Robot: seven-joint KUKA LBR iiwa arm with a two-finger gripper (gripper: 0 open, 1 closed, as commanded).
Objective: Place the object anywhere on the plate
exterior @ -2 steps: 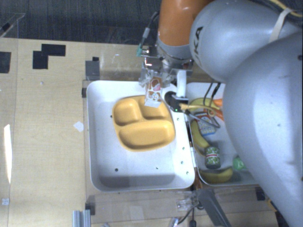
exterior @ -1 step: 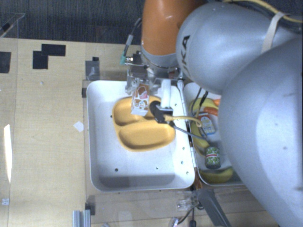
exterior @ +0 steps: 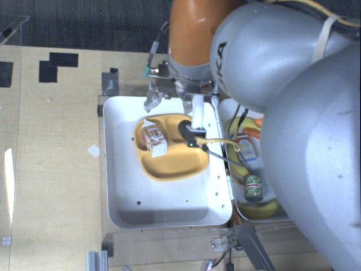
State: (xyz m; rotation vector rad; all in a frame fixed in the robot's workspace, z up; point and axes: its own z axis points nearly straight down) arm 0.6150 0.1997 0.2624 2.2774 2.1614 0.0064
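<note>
A yellow plate (exterior: 177, 161) with two hollows lies in the left white bin (exterior: 121, 168). A small pale carton with brown print (exterior: 154, 139) rests tilted on the plate's left part, near its back rim. My gripper (exterior: 153, 101) hangs just above the bin's back edge, a little behind and above the carton and apart from it. The grey arm with its orange band covers the top right of the camera view.
The right bin (exterior: 242, 212) holds bananas (exterior: 258, 209), a green can (exterior: 253, 188), a small bottle (exterior: 246, 149) and an orange item (exterior: 252, 132). The arm hides much of that bin. The wooden bench (exterior: 51, 151) spreads to the left.
</note>
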